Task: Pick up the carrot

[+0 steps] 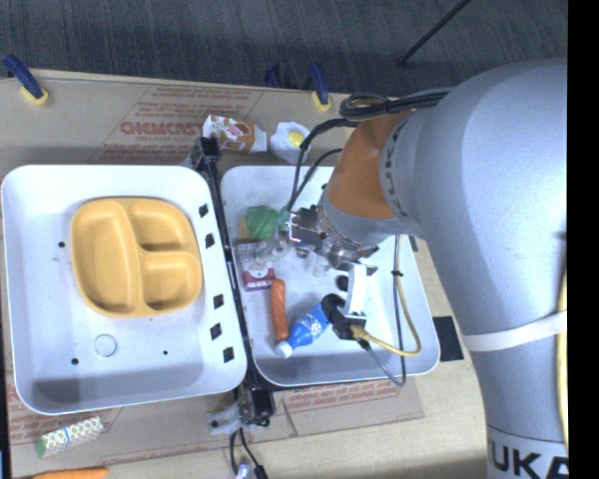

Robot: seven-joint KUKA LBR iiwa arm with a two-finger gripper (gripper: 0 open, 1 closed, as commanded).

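Far to the left of the carrot (pixel 278 309), a yellow tray (pixel 135 255) sits in the left bin (pixel 20 267), out of the way. The carrot lies flat in the right bin (pixel 419 352), close to the bin's left wall. A small packet (pixel 255 265) sits just behind the carrot on its left, and a green thing (pixel 265 221) is further back. A blue and white tube (pixel 304 331) lies just right of the carrot's near end, so a grab there could bump it. The end effector (pixel 309 236) hangs behind and right of the carrot, apart from it. I cannot tell if it is open or closed. I think the carrot has not been picked up yet.
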